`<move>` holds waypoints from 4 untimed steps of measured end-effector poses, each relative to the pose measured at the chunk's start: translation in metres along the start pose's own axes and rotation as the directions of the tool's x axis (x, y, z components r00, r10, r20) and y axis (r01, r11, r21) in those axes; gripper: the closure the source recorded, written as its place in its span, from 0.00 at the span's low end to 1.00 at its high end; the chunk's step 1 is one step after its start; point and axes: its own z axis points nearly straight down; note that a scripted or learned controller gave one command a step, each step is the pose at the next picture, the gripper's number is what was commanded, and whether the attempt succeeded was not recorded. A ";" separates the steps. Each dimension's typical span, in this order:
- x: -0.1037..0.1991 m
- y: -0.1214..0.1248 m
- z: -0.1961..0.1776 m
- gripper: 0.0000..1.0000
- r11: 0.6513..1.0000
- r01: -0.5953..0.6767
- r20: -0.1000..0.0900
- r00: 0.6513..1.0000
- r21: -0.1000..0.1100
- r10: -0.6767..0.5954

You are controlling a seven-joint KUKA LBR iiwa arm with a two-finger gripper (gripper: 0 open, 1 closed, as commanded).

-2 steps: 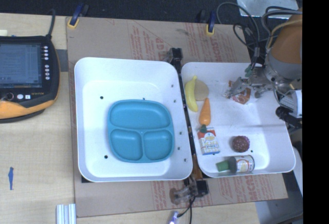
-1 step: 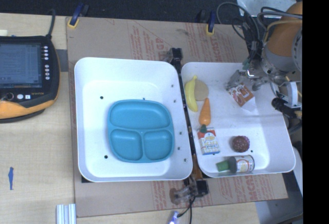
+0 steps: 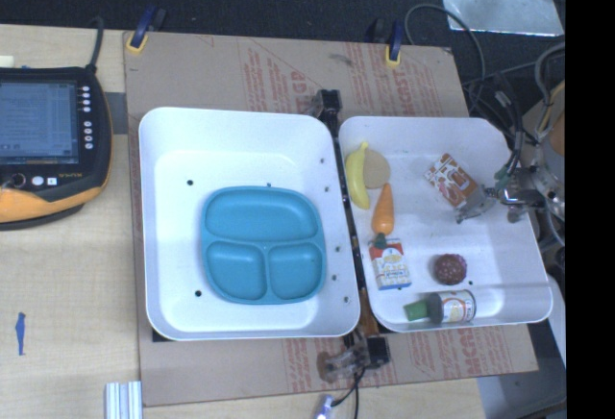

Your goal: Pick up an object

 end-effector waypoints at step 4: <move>0.039 0.048 0.009 0.00 1.000 0.000 0.001 1.000 0.003 0.000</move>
